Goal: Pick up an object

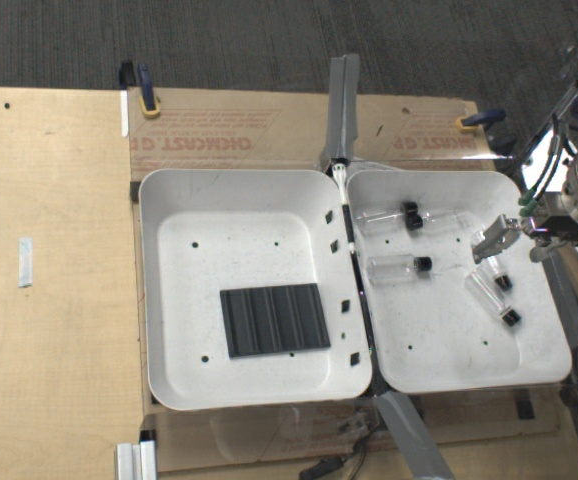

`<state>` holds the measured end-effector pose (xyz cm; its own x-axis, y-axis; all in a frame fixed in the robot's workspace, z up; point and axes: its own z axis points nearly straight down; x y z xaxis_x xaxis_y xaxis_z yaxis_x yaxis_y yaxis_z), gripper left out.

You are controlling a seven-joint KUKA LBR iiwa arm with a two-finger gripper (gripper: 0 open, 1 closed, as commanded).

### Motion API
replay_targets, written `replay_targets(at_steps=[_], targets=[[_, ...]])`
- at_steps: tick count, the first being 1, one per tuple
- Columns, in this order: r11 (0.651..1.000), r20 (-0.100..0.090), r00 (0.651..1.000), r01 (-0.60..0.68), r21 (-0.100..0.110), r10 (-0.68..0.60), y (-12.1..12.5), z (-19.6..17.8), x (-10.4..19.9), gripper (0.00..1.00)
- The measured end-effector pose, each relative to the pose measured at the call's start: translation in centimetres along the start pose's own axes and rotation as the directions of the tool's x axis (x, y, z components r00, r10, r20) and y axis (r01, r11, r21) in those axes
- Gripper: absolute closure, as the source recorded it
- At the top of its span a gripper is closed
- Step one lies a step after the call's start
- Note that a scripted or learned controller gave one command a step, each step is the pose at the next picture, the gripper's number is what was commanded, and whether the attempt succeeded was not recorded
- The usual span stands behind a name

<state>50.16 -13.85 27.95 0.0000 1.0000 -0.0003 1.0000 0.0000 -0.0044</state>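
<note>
Three clear tubes (pixel 497 296) near fingers (pixel 493 238)

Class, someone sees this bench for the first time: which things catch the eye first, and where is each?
The dark ribbed slab stands out most, lying flat in the left bin toward its near edge. Next come the clear tubes with black caps scattered in the right bin. The gripper hangs over that bin's right side, near the tubes.
</note>
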Motion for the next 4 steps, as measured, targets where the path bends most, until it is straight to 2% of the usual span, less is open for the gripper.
replay_targets(at_steps=[1,2,3,4], targets=[[1.0,0.0,1.0,0.023,-0.003,-0.023,7.4,9.9,-4.3,0.0],[1.0,0.0,1.0,0.009,-0.004,-0.009,4.3,17.8,-6.2,0.0],[0.998,-0.009,0.998,0.069,-0.006,-0.069,10.4,18.7,-7.6,0.0],[0.995,0.0,0.995,0.101,-0.002,-0.101,15.0,18.7,-6.5,0.0]])
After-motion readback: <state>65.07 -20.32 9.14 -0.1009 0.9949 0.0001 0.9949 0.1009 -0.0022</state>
